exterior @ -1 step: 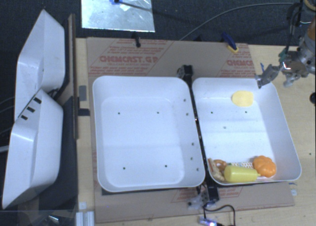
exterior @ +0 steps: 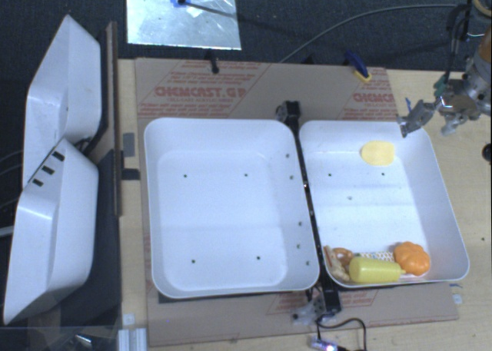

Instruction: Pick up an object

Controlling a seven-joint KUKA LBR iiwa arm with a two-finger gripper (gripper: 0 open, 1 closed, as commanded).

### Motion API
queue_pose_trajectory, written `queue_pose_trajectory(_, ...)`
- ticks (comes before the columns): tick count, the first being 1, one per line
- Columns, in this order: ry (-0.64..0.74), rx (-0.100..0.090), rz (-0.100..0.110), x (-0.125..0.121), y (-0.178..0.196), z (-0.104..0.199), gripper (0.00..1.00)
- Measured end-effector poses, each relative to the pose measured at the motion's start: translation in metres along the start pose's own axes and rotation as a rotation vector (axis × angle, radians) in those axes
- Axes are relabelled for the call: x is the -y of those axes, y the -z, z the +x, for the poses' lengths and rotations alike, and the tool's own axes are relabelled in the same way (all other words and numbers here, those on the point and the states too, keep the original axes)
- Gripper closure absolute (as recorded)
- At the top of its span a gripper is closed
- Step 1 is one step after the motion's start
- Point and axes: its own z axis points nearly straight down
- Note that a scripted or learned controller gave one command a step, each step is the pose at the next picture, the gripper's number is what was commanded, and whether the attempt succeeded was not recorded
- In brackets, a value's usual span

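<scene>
The right bin (exterior: 438, 188) holds a flat pale-yellow round piece (exterior: 378, 153) near its far edge. Along its near edge lie a yellow cylinder (exterior: 374, 269), an orange lumpy object (exterior: 413, 258) and a brown pretzel-like piece (exterior: 338, 256). My gripper (exterior: 429, 121) hangs above the bin's far right corner, up and to the right of the pale-yellow piece. Its fingers (exterior: 410, 120) are spread apart, open, with nothing between them.
The left bin (exterior: 161, 211) sits beside the right one, with a black clamp (exterior: 290, 110) at the far end of the seam between them. Both rest on cardboard (exterior: 231, 88). White housings (exterior: 54, 173) stand at far left. A shiny metal plate (exterior: 183, 4) lies beyond the bench.
</scene>
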Motion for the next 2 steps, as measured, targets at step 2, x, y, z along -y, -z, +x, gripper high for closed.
queue_pose_trajectory(2, 0.002, -0.001, 0.001, 0.034, 0.002, 0.031, 1.00)
